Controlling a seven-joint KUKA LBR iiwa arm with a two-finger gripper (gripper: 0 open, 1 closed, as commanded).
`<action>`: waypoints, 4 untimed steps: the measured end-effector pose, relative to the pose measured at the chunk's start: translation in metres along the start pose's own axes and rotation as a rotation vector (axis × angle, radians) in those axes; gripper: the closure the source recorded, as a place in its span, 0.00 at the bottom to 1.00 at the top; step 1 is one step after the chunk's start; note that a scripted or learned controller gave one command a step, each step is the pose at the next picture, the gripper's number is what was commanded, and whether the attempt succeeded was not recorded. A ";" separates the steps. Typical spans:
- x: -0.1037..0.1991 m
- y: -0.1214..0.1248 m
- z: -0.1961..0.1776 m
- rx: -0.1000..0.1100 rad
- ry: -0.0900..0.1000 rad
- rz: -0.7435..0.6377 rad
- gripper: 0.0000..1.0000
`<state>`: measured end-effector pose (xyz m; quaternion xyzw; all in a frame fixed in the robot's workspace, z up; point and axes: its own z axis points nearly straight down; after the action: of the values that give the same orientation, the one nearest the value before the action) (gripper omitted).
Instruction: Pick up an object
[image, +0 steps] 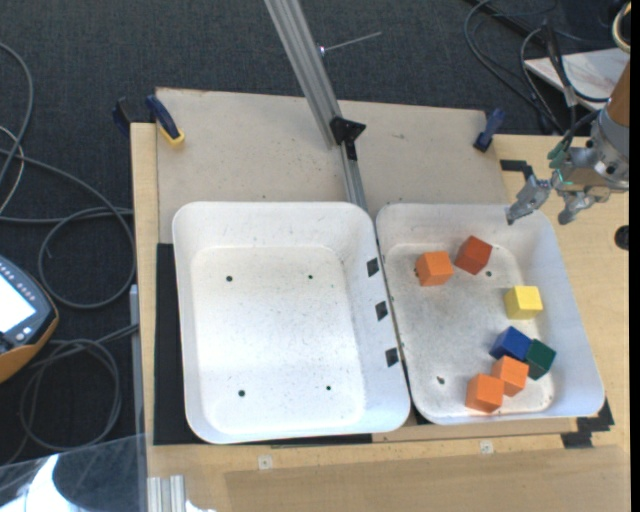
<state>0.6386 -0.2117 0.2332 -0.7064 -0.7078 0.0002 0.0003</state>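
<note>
The right bin (565, 300) holds several small blocks. An orange block (433, 268) and a red-orange block (473, 254) lie near its far side. A yellow block (523, 300) sits toward the right wall. At the near right, a blue block (511, 343), a dark green block (540, 357) and two orange blocks (512, 374) (485, 392) huddle together. My gripper (546, 205) hangs above the bin's far right corner, open, with nothing between its fingers. It is well apart from every block.
The left bin (195, 300) sits beside the right one. A slanted metal post (318, 85) rises from the bench behind the bins. Blue clamps (165, 118) (488, 128) grip the board's far corners. Cables lie on the floor to the left.
</note>
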 end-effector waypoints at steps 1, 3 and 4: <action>0.000 0.000 0.000 0.000 -0.001 0.000 0.00; -0.001 0.001 0.106 0.007 0.002 0.001 0.00; 0.000 0.006 0.126 -0.009 0.002 0.000 0.00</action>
<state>0.6440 -0.2115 0.1072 -0.7063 -0.7079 -0.0039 -0.0021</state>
